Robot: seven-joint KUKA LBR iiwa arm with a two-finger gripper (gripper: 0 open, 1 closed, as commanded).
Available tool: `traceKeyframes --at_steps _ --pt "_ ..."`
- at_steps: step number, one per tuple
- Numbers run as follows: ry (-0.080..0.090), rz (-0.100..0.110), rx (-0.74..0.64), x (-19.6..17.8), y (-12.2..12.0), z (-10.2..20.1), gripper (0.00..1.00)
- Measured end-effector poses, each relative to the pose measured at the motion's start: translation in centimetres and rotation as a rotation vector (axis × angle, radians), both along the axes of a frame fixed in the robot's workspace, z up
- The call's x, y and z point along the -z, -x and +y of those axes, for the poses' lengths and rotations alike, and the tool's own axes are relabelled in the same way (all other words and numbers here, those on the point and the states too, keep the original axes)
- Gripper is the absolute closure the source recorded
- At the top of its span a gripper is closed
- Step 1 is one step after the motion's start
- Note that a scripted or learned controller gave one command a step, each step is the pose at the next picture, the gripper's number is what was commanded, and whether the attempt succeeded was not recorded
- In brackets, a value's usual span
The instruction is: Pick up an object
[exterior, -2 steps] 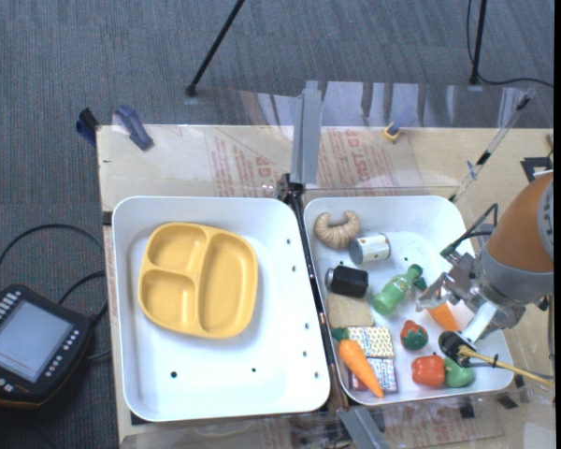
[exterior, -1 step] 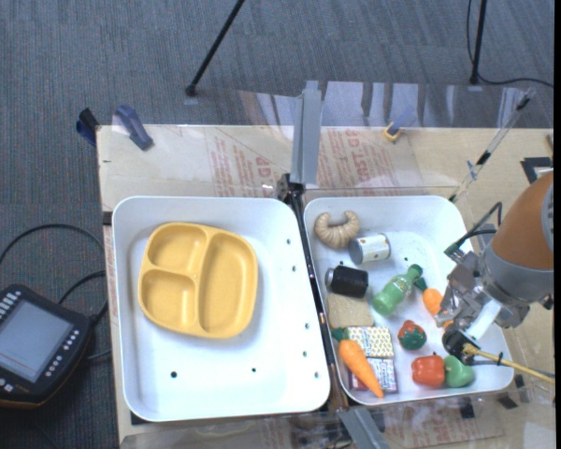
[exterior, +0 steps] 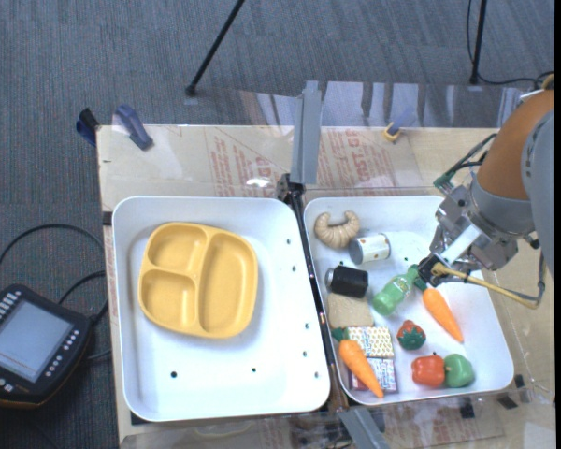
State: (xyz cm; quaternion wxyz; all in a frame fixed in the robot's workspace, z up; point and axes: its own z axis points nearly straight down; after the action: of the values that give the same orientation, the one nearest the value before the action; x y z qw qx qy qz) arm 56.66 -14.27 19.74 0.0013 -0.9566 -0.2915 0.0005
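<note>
I see the plate (exterior: 200, 280) lying in the left bin (exterior: 131, 363); the right bin (exterior: 501, 358) holds a croissant (exterior: 338, 227) at the back, a can (exterior: 369, 248) beside it, carrots (exterior: 442, 313) nearer the front.

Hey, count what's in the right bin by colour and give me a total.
Orange: 2, carrot, carrot
Red: 2
Green: 2, bottle, pepper
Tan: 1, croissant
Silver: 1, can
Black: 1, cylinder
Patterned: 2
Total: 11
</note>
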Motion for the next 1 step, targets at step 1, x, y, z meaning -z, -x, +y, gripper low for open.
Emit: traceKeyframes --at_steps 1 --pt "-0.001 0.015 -0.003 -0.31 0.19 0.01 1.00"
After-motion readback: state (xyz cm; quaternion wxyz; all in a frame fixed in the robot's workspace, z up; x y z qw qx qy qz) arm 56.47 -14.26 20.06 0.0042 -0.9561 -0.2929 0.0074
